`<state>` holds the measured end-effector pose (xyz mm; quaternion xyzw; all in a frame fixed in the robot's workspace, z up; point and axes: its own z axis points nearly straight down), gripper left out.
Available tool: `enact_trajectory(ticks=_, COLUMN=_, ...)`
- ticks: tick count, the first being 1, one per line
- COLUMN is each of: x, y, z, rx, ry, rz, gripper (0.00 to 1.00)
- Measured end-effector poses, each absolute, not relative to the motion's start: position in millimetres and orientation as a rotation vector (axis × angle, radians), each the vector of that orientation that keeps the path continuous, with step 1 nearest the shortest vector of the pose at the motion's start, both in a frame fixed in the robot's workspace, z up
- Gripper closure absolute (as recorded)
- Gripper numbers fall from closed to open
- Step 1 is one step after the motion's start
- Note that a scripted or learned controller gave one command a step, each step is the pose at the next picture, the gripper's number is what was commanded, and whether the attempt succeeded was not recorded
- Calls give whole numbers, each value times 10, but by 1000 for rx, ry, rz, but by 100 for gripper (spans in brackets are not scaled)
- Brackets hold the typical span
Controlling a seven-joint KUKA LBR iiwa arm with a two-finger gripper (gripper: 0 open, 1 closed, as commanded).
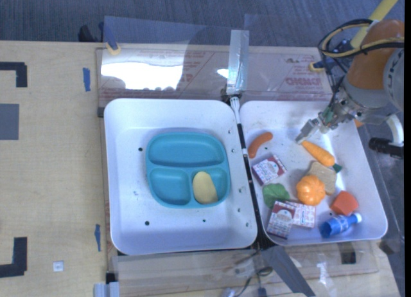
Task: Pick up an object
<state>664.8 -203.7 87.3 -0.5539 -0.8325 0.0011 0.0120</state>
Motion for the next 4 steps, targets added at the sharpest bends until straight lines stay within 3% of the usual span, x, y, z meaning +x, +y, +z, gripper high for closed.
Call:
enact_trajectory(ticks=1, x=6657, y=-1770, z=857, rx=-1824, ry=-2556, rz=7, gripper=0)
enact_trajectory(ticks=2, x=5712, y=-1858, z=872, rx=-1698, ry=-2649, rz=-1, gripper=0)
enact_trajectory(ticks=3, x=5744, y=-1856, z=999, rx=-1704, ry=-2657, rz=-7, gripper=100)
enact_trajectory(ticks=4, x=6559, y=-1469, z=2286, rx=-1761, ry=-2618, rz=-11, gripper=100)
